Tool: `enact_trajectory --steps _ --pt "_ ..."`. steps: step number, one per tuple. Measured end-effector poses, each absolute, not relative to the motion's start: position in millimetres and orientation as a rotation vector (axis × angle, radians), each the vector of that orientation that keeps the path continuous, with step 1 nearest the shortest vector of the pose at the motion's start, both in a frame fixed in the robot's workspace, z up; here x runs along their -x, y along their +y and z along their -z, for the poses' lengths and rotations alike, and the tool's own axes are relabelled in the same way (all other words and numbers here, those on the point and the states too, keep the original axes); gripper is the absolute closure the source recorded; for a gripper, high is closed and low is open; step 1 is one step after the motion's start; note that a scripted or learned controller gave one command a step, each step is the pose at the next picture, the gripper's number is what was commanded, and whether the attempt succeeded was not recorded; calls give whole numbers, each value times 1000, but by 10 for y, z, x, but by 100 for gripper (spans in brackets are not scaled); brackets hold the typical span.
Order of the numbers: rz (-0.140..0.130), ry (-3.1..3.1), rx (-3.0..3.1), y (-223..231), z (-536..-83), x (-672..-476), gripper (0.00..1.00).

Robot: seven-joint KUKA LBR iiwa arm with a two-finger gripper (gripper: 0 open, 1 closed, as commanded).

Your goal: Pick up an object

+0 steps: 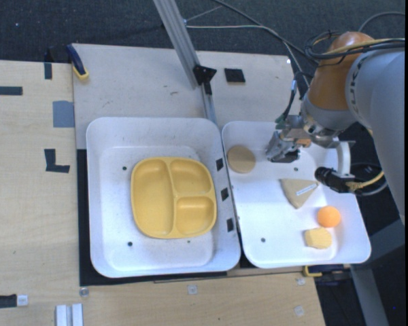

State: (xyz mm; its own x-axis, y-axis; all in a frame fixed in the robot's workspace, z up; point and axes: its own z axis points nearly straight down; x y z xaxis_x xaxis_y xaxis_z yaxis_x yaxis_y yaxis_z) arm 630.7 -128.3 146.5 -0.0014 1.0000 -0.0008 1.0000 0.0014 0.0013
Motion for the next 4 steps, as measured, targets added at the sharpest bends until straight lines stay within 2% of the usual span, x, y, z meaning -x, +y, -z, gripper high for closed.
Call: enact_trajectory --steps 2,4 --pt "-3 2221 -2217 -1250 -2630 -6317 100" --pt "1 2229 -2216 -256 -2477 -6099 100"
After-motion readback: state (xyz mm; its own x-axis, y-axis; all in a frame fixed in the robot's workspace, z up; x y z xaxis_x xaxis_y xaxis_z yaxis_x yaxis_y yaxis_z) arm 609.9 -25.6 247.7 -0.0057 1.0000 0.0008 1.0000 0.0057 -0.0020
